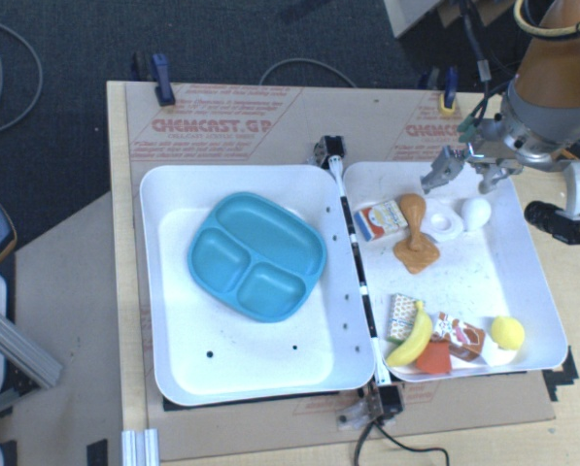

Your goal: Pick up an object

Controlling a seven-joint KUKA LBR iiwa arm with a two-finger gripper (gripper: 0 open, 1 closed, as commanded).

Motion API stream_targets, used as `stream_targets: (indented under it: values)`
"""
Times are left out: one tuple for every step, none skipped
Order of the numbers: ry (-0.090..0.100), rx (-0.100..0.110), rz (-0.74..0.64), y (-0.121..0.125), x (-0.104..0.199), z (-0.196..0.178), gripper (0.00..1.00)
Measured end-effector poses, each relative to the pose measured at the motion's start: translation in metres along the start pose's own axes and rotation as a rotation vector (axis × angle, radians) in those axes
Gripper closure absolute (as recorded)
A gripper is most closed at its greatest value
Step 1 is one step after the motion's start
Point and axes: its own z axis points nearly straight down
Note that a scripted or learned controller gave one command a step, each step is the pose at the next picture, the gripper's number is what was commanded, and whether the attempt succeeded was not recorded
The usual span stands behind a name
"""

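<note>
1. Camera view: the table (221, 124) carries two shallow white bins side by side, the left bin (163, 260) and the right bin (542, 289), their inner walls touching.
2. A blue divided plate (257, 255) lies tilted in the middle of the left bin.
3. The gripper (469, 168) hangs over the far edge of the right bin; the jaws look spread apart with nothing between them.
4. Just below it, near the far edge, lie a small carton (381, 220), a brown drumstick-shaped toy (415, 234), a white ring (444, 224) and a white egg-like ball (476, 212).
5. Along the right bin's near edge lie a banana (412, 339), a red piece (433, 358), a yellow lemon (507, 332) and a patterned packet (401, 311), clustered together.
</note>
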Motion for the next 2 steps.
stream_targets:
  values:
    - [-0.001, -0.006, -0.001, 0.041, -0.029, 0.151, 0.0]
    - [-0.001, -0.003, -0.001, 0.051, -0.026, 0.15, 0.0]
